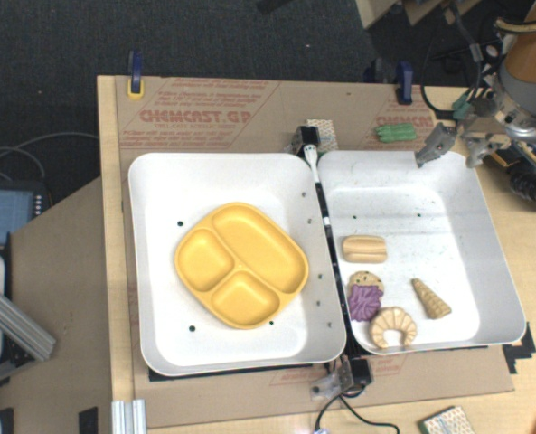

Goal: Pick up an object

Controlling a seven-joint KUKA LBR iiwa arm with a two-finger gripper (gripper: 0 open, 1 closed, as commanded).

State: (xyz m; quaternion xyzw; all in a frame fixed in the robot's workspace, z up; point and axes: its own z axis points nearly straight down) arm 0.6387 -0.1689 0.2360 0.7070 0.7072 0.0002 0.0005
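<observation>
I see the cone [431, 298] in the right bin [448, 197], right of the bread roll [364, 249] — long axis diagonal, tip up-left — gripper [455, 143] jaws spread

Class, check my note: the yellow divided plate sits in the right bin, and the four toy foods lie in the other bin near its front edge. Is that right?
Not quite. The camera view shows the yellow divided plate in the left bin, not the right. The rest holds: the four toy foods, bread roll, purple grapes, croissant and cone, lie in the right bin near its front edge.
</observation>
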